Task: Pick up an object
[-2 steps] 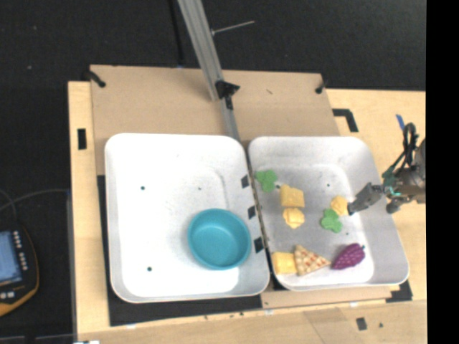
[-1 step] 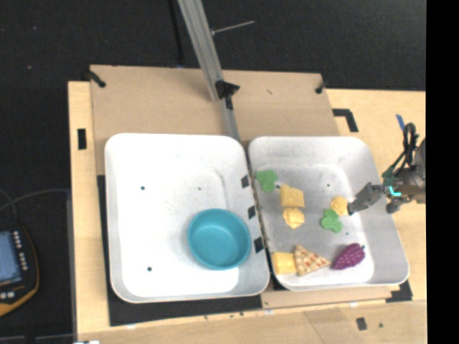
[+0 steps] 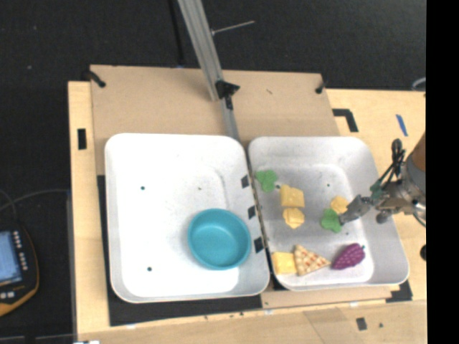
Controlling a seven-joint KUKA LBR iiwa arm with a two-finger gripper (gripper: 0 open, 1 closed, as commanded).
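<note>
The right bin (image 3: pixel 315 153) holds several toy foods. There is a green piece (image 3: pixel 267 180) near its left wall and two yellow pieces (image 3: pixel 292 196) (image 3: pixel 294 218) in the middle. A small yellow piece (image 3: pixel 338 205) sits beside a green piece (image 3: pixel 330 222). Along the front lie a yellow block (image 3: pixel 284 262), a pizza slice (image 3: pixel 310 260) and purple grapes (image 3: pixel 348 256). My gripper (image 3: pixel 366 213) hangs low over the bin's right side, open, nothing between its fingers. Its left finger (image 3: pixel 351 212) is right next to the small yellow and green pieces.
The left bin (image 3: pixel 143 163) holds a blue bowl (image 3: pixel 219 239) near its front right corner. A grey metal pole (image 3: pixel 204 41) slants down from the top to the gap between the bins. The arm's wrist (image 3: pixel 412 181) enters at the right edge.
</note>
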